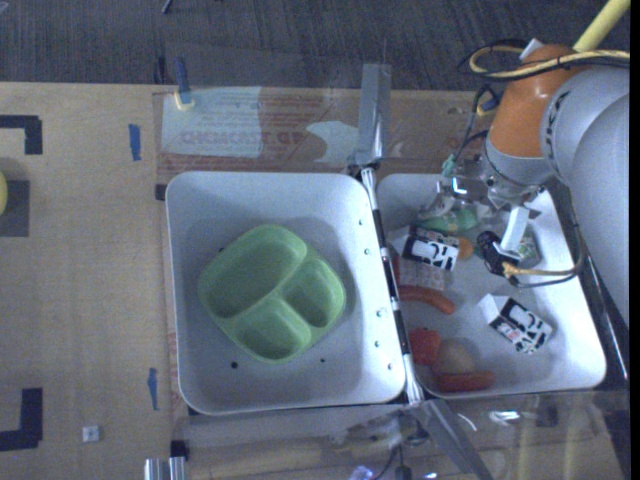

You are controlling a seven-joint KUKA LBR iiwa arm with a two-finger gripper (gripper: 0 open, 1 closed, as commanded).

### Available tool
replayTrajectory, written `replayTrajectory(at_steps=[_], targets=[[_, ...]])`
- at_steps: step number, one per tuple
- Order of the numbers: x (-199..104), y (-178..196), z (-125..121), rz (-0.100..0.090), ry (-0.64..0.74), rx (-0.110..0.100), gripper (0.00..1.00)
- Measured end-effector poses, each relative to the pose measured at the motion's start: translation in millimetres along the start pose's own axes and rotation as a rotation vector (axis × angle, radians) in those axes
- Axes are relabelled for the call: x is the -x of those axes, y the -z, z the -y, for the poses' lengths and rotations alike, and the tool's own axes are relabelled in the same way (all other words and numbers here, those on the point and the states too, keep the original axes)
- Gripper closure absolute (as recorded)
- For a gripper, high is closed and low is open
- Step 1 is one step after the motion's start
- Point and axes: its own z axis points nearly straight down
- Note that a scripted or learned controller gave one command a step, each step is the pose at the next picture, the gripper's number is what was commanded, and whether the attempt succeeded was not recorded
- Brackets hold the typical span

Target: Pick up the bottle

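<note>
From the overhead camera view we look down on the counter [80,298] with its two white bins. The left bin [200,368] carries a green divided tray [272,292], sitting alone in the middle. The right bin [575,368] is the crowded one, and that is where the arm [590,138] reaches in, its orange band above the far corner of that bin.

The tool [462,200] hangs low at the far left corner of the right bin, directly over something greenish and pale that we take to be the bottle [462,211], though the wrist covers most of it. Whether the tool is spread or pinching anything we cannot tell; the wrist hides that.

Now the risks. Just near of the tool lies a black-and-white carton [432,250], with an orange carrot-like piece [428,298] beyond it, and a second black-and-white carton [521,325] sits further right. We judge the first carton close enough to get nudged or caught along with the bottle. The bottle also sits near the bin wall, so a descent slightly off could hit the rim or push the bottle over. A loose cable [530,273] dangles off the wrist over the contents and may snag.
</note>
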Motion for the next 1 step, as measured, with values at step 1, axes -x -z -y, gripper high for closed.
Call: replayTrajectory(at_steps=[1], targets=[[-1.0, 12.2, -1.6, 0.001, 0.003, 0.005, 1.0]])
